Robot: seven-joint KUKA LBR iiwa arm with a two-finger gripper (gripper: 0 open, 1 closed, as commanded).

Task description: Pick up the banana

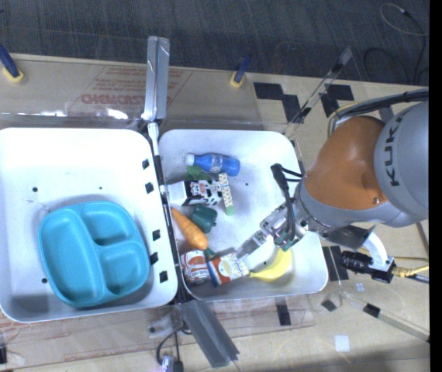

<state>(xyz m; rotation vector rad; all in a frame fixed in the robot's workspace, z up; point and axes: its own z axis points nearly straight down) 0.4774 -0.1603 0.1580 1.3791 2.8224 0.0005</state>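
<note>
The banana lies in the right bin near its front wall, long axis roughly across. The pincer hangs just behind and above it; whether open or closed, I cannot tell.

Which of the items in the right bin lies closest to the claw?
The banana, yellow, at the bin's near right, just below the claw. The carrot and blue bottle lie farther left.
</note>
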